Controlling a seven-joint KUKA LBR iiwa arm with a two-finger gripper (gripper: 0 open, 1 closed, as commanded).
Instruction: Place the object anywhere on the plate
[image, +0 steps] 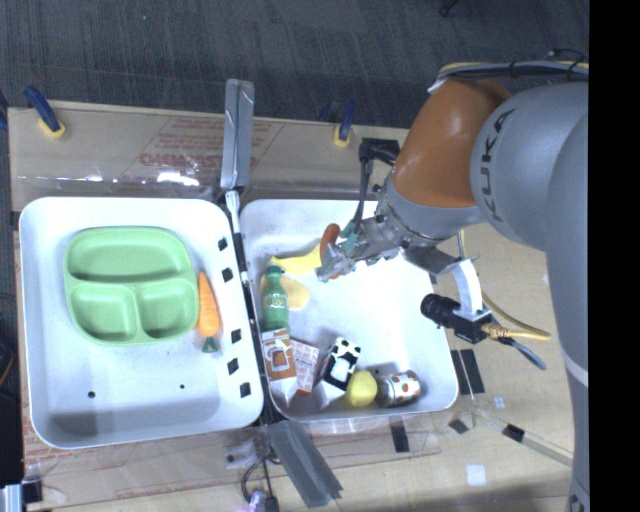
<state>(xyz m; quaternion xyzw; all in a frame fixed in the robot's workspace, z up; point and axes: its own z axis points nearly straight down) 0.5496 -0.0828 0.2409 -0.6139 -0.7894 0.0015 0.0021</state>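
Note:
A green divided plate (130, 282) lies in the left bin (60, 400), and an orange carrot (207, 310) rests against the plate's right edge. My gripper (335, 262) hangs low over the back of the right bin (400, 300), right by the end of a yellow banana (292, 263). A small orange-red thing (330, 238) shows just behind the gripper; I cannot tell whether it is held. The wrist and arm hide the back right part of that bin.
The right bin also holds a green bottle (274, 300), a brown carton (279, 356), a black-and-white toy (342, 362), a yellow lemon (361, 389) and a small can (402, 386), crowded along its left and front sides. A grey divider bar (236, 130) stands between the bins.

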